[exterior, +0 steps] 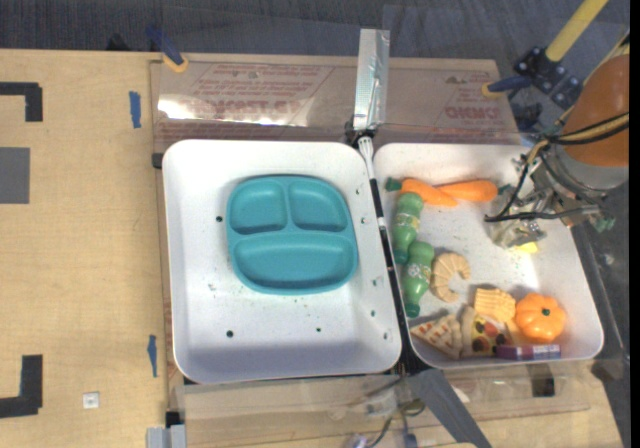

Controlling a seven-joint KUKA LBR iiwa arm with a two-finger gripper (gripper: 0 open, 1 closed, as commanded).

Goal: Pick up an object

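Arm (600, 126) cut off — right edge.

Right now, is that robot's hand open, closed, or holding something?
Hand: it sits low over the right bin near a small yellow piece; whether it is open or closed cannot be told.

The arm (600, 126) leans in over the right bin's (585, 266) far corner, gripper (522, 221) low inside.

Teal divided plate (291, 233) in left bin (190, 266), toy food around pincer (522, 226) in right bin (585, 331)
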